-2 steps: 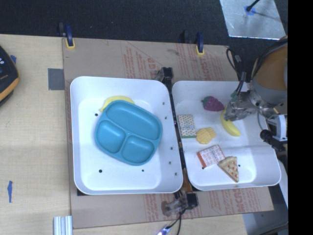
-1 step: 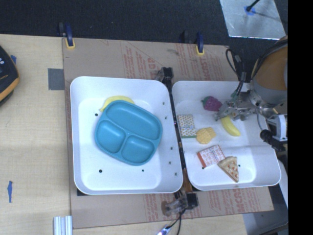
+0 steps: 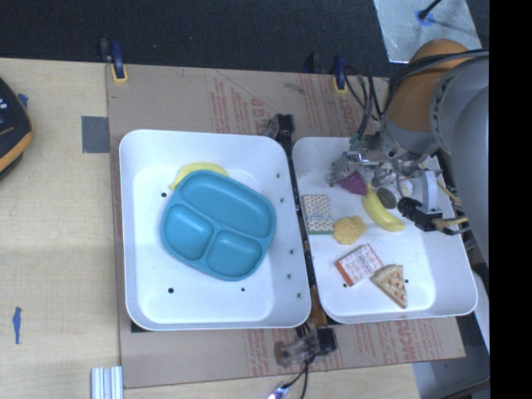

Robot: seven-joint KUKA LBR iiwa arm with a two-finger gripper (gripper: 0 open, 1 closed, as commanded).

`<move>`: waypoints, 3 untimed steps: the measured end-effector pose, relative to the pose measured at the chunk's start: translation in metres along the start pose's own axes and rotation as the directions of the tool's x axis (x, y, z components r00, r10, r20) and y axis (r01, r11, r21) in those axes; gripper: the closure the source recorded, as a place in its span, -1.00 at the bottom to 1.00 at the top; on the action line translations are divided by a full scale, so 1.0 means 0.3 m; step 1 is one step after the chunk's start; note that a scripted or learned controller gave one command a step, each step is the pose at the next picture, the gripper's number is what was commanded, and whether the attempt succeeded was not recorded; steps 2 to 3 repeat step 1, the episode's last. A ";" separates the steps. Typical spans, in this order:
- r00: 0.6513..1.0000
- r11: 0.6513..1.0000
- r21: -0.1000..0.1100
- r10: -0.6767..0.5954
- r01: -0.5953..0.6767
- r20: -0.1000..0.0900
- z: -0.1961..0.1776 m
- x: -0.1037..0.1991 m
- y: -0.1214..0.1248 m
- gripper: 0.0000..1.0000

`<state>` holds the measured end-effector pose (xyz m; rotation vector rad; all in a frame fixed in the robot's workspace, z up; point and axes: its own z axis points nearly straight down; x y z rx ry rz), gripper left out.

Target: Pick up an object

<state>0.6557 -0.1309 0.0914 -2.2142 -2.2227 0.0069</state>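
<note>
Tabletop (image 3: 58,248) is carrying two white bins.

Left bin (image 3: 150,302): big blue tray (image 3: 218,227) is lying over yellow thing (image 3: 199,171). Tray judged stiff, wide, hard to pinch.

Right bin (image 3: 453,293): small toy foods are being kept here.
- Pizza slice (image 3: 391,283), red-white packet (image 3: 358,264), patterned card (image 3: 317,213): flat, thin, likely hard to lift.
- Banana (image 3: 382,209), yellow lump (image 3: 350,229): light, rounded, best pinched across middle.
- Purple piece (image 3: 354,183): partly being hidden under pincer (image 3: 359,166).

Pincer is hanging low over bin's far end. Open or closed cannot be told; nothing is seen being held.
</note>
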 end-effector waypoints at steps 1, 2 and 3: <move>1.000 1.000 0.001 -0.003 0.003 0.001 -0.037 -0.002 0.001 1.00; 1.000 1.000 0.001 -0.003 0.003 0.001 -0.037 -0.002 0.001 1.00; 1.000 1.000 0.001 -0.003 0.003 0.001 -0.037 -0.002 0.001 1.00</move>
